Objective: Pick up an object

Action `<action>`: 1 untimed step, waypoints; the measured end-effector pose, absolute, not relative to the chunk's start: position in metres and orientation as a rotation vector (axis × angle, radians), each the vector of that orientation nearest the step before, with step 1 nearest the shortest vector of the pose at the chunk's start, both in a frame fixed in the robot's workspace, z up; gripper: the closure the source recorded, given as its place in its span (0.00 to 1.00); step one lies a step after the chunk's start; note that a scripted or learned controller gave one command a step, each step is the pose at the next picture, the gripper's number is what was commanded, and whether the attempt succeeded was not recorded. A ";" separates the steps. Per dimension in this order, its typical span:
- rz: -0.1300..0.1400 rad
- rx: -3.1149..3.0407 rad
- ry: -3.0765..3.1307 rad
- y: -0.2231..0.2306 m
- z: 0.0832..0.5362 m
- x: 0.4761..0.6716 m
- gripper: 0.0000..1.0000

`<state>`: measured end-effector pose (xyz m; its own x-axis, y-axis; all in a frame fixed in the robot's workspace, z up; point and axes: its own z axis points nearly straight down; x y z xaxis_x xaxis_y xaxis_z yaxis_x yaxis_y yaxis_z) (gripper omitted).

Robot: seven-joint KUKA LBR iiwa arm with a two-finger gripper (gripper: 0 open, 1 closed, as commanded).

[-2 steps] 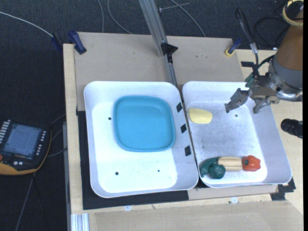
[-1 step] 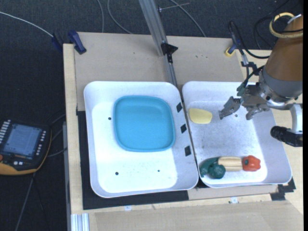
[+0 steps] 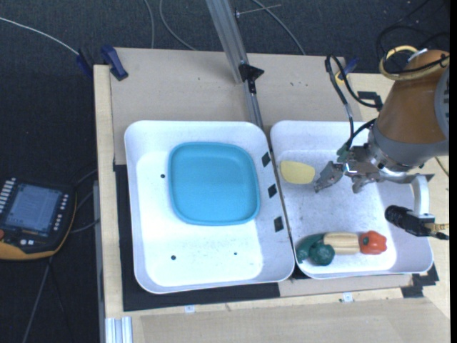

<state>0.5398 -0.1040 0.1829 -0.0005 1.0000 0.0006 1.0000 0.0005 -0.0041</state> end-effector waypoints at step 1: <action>0.005 -2.219 -2.219 -0.106 0.121 0.541 0.00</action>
